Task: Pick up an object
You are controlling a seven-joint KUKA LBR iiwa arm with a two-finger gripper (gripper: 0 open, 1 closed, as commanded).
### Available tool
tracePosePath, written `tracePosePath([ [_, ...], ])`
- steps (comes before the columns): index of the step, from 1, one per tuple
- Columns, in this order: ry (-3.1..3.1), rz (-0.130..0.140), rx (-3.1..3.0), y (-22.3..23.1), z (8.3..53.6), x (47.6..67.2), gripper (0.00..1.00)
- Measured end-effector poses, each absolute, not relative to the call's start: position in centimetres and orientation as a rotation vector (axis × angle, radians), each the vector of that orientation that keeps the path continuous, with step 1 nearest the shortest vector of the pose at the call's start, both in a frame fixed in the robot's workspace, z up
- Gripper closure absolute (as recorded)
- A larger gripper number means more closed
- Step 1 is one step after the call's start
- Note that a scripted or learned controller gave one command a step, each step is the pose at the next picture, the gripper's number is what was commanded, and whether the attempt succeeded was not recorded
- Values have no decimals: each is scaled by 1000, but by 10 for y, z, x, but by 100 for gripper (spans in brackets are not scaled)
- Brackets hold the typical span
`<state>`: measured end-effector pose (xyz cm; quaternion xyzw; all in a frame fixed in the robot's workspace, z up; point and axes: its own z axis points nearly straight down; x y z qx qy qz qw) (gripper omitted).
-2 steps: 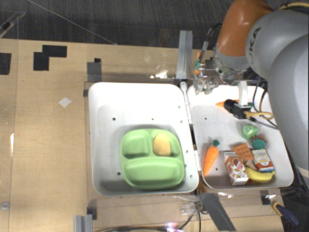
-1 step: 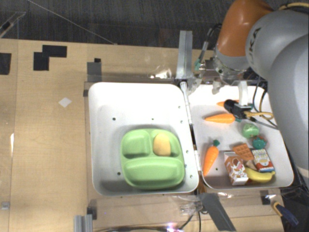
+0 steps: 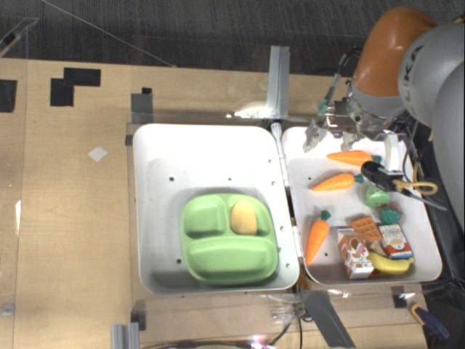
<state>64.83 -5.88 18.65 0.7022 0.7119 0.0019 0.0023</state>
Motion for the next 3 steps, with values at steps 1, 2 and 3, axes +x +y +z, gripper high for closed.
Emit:
tracePosePath([
  [1,2137,8,2296,-100,96,632,0],
  [2,2328,18,2089,-95,91,602,0],
  [3,2326,29,2088,-94,104,604,100],
])
